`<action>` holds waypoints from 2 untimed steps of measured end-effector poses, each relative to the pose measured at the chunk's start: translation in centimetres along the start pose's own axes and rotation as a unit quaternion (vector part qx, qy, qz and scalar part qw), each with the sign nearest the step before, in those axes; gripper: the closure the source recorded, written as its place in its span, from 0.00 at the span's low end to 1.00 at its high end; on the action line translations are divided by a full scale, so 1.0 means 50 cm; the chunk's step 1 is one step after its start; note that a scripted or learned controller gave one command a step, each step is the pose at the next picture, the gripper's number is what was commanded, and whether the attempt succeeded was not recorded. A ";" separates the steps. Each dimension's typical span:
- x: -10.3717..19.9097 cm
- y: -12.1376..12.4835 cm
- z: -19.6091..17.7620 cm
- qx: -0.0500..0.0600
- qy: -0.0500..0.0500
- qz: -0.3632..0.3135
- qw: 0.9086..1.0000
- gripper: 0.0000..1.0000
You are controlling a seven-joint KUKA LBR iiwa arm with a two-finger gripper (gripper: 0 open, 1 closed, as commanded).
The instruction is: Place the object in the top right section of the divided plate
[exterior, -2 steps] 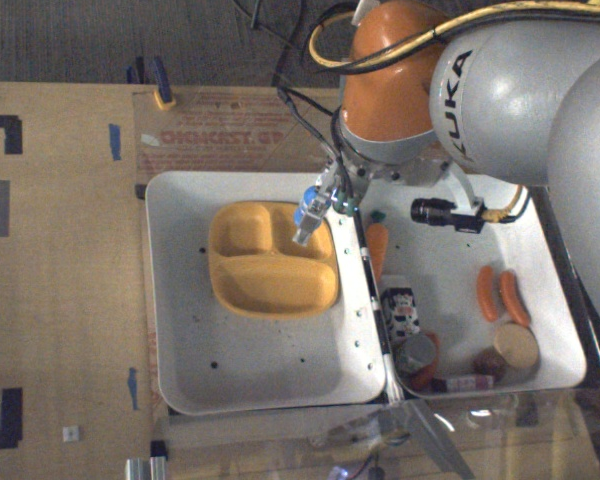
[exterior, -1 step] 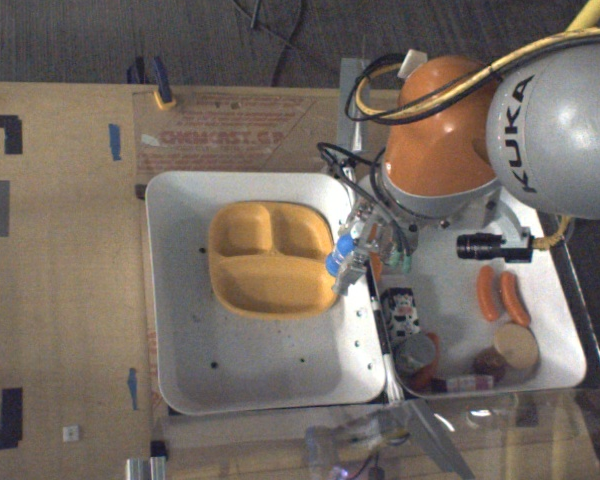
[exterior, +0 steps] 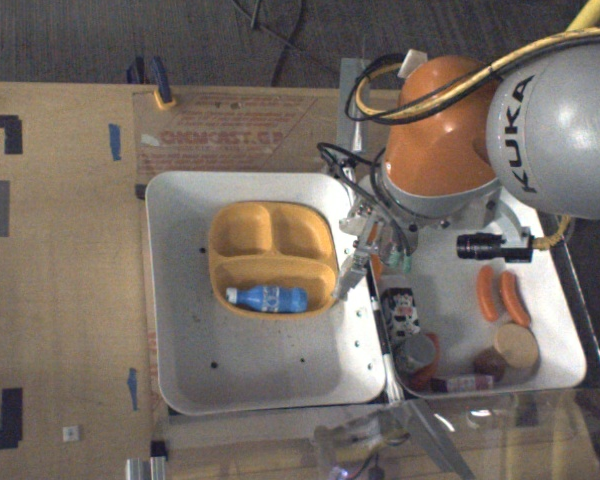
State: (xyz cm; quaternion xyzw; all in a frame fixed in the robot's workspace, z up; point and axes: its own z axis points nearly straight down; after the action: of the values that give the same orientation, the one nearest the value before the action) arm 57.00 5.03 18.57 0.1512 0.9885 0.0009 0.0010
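Observation:
A yellow divided plate point(exterior: 273, 257) lies in the left white bin point(exterior: 180, 268). It has two small sections at the top and one long section at the bottom. A blue bottle point(exterior: 268, 299) lies on its side in the long bottom section. The top right section point(exterior: 306, 236) holds nothing. My gripper point(exterior: 365, 253) hangs under the orange wrist, over the wall between the two bins, just right of the plate's right rim. A small orange and green bit point(exterior: 385, 260) shows beside it; I cannot tell whether it is held.
The right bin point(exterior: 565, 318) holds two orange sausages point(exterior: 503, 296), a black-and-white carton point(exterior: 402, 311), a grey can point(exterior: 416, 350), a brown round piece point(exterior: 516, 346) and a dark reddish item point(exterior: 468, 381). The arm's bulk covers that bin's upper part.

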 end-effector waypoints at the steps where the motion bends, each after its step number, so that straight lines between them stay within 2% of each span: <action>1: -0.003 0.002 -0.023 -0.002 -0.003 0.001 1.000 1.00; 2: -0.142 0.013 -0.017 -0.001 -0.003 -0.007 1.000 1.00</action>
State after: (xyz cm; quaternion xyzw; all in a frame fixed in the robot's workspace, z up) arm 63.96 3.52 19.46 0.1445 0.9895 0.0016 0.0037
